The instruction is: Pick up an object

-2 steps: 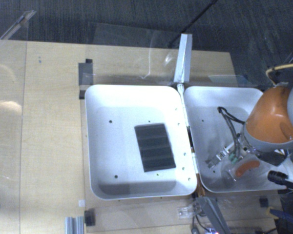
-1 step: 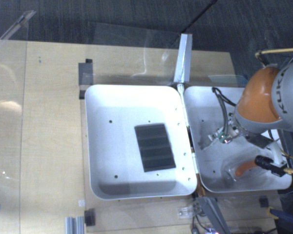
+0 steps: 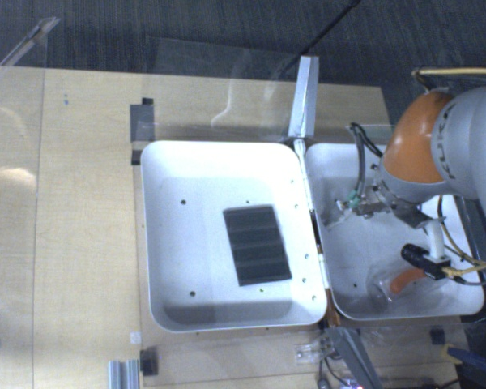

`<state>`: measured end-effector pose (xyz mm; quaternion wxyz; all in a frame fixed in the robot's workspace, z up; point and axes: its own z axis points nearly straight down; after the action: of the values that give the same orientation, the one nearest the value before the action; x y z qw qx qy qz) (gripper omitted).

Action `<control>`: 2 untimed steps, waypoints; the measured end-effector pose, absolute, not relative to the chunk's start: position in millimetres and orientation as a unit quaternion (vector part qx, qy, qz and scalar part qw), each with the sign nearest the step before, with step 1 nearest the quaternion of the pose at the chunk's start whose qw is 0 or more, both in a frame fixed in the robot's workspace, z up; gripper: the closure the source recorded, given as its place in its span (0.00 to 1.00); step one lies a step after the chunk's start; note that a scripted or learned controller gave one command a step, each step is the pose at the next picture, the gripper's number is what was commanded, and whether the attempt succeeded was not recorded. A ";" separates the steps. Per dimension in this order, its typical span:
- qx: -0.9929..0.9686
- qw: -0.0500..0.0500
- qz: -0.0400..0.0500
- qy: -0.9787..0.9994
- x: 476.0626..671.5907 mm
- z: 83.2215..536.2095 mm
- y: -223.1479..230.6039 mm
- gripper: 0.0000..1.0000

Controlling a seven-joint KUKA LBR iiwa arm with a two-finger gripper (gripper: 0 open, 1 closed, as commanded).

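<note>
A flat black ridged rectangle lies near the middle of the left white bin. In the right bin, a small orange item with a pale end rests near the front. My gripper hangs low over the left part of the right bin, under the grey arm with its orange band. It is apart from the orange item, which lies to its front right. Nothing shows in its grasp.
The two bins meet at a shared rim close to the left of the gripper. A metal post stands behind the bins. Cables hang around the wrist. Bare wooden bench stretches to the left.
</note>
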<state>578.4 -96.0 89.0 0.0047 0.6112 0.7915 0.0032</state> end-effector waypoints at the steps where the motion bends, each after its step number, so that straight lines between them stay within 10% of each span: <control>1: 0.611 0.003 0.002 0.791 610.1 91.7 -127.6 0.00; 2: 0.700 0.002 0.002 0.714 607.7 186.4 -80.2 0.00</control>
<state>607.7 -80.2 186.4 0.0024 0.7003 0.7138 0.0017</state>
